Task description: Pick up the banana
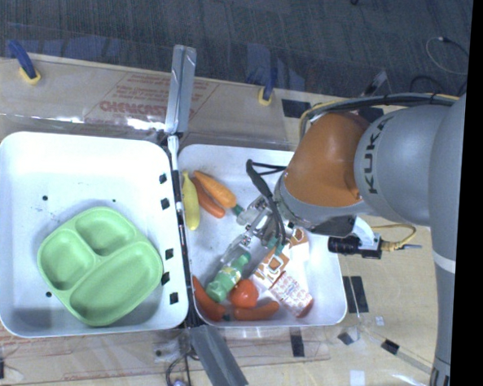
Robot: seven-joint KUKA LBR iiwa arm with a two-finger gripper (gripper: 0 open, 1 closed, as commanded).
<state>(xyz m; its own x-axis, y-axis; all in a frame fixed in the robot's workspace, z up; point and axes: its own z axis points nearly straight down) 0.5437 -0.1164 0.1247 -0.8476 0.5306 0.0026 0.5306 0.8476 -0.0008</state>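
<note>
Left bin (16, 215): held a green divided plate (100, 265).
Banana (190, 202): lay in the right bin (227, 156) along its left wall, just left of a carrot (215, 190).
Bottle (227, 280): green, lay near the bin's front among a tomato (245, 294), red peppers and a carton (283, 280).
Gripper (254, 221): hung over the bin's middle, right of the banana and apart from it; how far it was open could not be told.
Arm (365, 167): reached in from the right.
</note>
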